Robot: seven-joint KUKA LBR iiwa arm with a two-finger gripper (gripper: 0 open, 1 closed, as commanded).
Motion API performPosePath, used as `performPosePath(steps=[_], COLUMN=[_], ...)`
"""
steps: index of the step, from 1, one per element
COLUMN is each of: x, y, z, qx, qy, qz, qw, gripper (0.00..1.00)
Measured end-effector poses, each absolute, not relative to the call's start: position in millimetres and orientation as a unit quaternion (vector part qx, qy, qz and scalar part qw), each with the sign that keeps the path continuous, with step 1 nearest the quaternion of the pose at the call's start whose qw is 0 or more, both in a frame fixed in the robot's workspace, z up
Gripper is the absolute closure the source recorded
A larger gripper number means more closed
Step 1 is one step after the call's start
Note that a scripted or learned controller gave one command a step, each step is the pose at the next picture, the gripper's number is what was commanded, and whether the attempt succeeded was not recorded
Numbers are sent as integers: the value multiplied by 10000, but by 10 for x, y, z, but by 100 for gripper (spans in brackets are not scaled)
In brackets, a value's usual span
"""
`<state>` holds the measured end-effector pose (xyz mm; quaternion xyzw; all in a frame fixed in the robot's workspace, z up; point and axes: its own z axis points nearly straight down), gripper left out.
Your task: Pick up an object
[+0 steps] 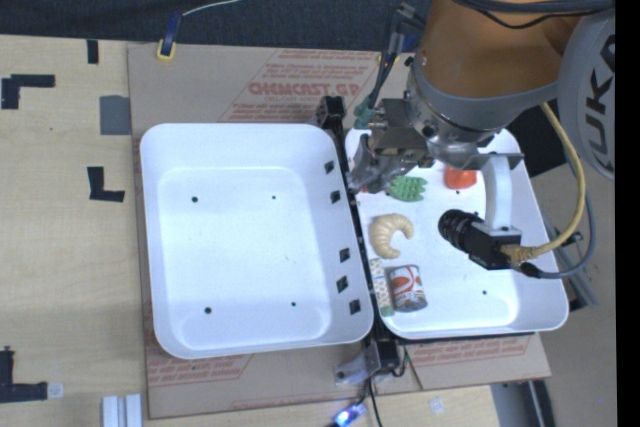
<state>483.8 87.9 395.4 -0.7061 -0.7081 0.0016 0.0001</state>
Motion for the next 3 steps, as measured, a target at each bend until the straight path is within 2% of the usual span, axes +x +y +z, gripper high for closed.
performPosePath(steps=[1,2,3], x=[4840,4839,4842], y=[1193,1178,1182], z=[4876,4922,5018], qx=[-7050,-7059,-7056], qy=[-7092,-7083,-7087], qz=[-39,15,22], qw=[-20,-1,1], gripper=[100,100,100])
